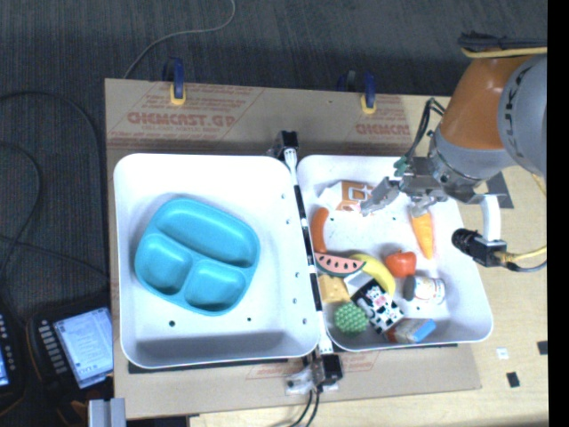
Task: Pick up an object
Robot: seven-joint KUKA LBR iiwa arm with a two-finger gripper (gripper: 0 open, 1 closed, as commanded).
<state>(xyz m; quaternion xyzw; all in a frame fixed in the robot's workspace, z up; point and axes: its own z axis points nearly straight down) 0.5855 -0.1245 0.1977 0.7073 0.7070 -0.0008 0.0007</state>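
**Pincer over the right bin, above the toy pile**

While the arm (493, 105) reaches in from 3 o'clock, the nearest edge of the counter (222, 376) shows brown board below both bins.

Right bin (471, 323), near end at 5 o'clock: a green knobbly ball (350, 318), a black-and-white spotted piece (382, 310), a blue item (420, 330) and a small white piece (428, 290). Just beyond them lie a banana (377, 271), a watermelon slice (336, 262) and a red piece (402, 262).

Left bin (142, 172), at 9 o'clock: a blue divided tray (196, 253), tilted.

Farther in, a carrot (424, 231) lies just beside the pincer (404, 196), which hangs over the right bin's far half. Whether its fingers are spread or clenched, cannot tell; nothing is visibly between them.

Two clamps (178, 78) sit at the counter's far edge, 12 o'clock.
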